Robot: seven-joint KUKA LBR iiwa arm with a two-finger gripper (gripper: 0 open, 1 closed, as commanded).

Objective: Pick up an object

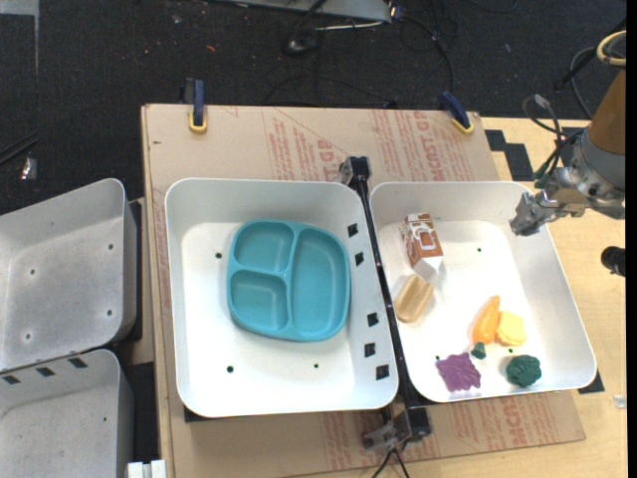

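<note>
the likeliest things to pick lie in the right bin (557, 287): a small carton (421, 241) near its upper left, a tan bread-like piece (413, 298) just below it, then an orange carrot-shaped toy (486, 319) touching a yellow piece (511, 328), with a purple cluster (458, 371) and a green lump (524, 369) along the lower edge. the left bin (189, 297) holds a teal divided plate (290, 279). the gripper (528, 214) hangs at the right bin's upper right rim, holding nothing visible; whether it is spread or closed i cannot tell, it is too small and blurred.

the step in hand looks like the approach. to do it well, choose a thing that lies apart from its neighbours, probably the tan piece or the purple cluster, centre above it, align across its narrow side, and descend straight. the carrot and yellow piece touch, so a grasp there risks nudging both.
</note>
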